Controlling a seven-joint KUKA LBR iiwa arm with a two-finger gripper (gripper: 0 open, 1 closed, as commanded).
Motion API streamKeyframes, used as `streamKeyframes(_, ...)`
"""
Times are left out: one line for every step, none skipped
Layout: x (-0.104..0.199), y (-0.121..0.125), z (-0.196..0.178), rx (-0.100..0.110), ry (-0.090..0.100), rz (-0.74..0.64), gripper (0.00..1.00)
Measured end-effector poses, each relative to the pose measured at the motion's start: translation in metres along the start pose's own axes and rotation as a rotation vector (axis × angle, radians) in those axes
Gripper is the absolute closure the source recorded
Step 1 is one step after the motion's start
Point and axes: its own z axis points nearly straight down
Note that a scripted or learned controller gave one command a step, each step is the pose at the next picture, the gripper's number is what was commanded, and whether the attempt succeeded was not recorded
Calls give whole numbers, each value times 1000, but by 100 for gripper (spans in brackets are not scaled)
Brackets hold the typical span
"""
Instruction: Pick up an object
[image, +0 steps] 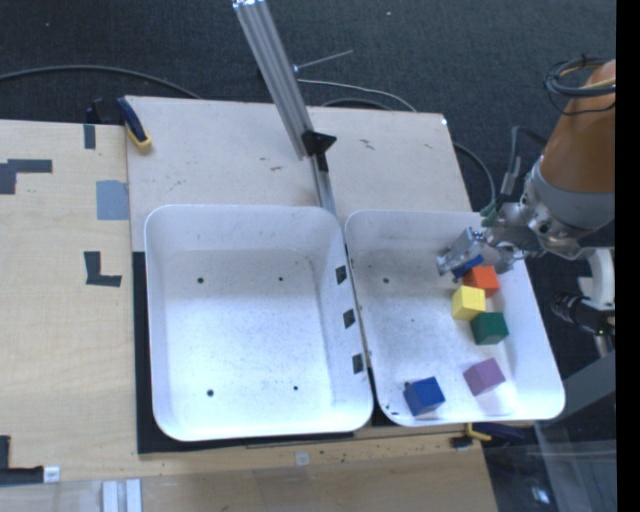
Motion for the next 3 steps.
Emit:
streamKeyframes(-32, -16, 72, 8, 0, 5, 0)
streamKeyframes(-71, 84, 160, -6, -7, 0, 0)
streamKeyframes(-58, 59, 160, -32, -10, -3, 0)
